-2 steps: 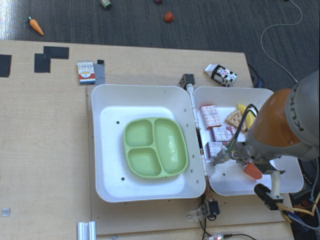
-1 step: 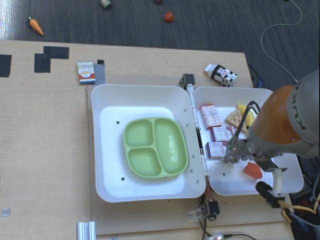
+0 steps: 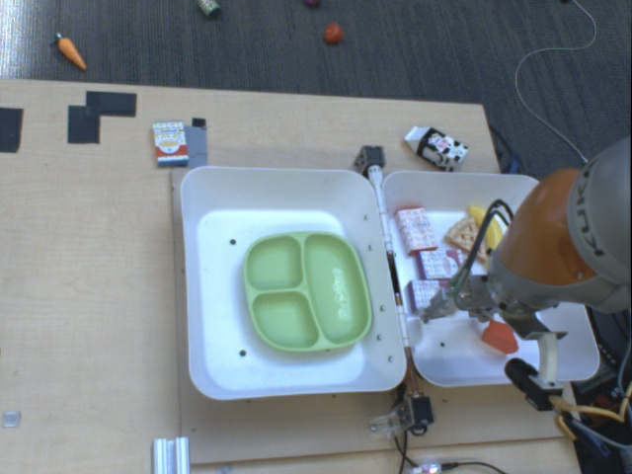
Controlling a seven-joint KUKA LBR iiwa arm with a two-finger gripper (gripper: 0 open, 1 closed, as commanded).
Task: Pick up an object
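The right bin (image 3: pixel 464 368) holds several small items. These include a red-and-white packet (image 3: pixel 413 227), a purple packet (image 3: pixel 435 263), a pizza-slice toy (image 3: pixel 462 233), a yellow piece (image 3: pixel 479 213) and an orange-red block (image 3: pixel 500 338). My gripper (image 3: pixel 440 302) hangs low over the left part of this bin, right by another purple packet (image 3: pixel 421 291). The grey wrist and orange band hide what lies under them. I see nothing clearly held. A green divided plate (image 3: pixel 307 291) lies in the left bin (image 3: pixel 212 265).
On the bench behind the bins are a small red-and-white box (image 3: pixel 170 143), a cow-patterned toy (image 3: pixel 437 147) and a black clamp (image 3: pixel 370 158). A toy carrot (image 3: pixel 71 51) and small balls lie on the floor beyond. Cables (image 3: pixel 415 418) sit at the front edge.
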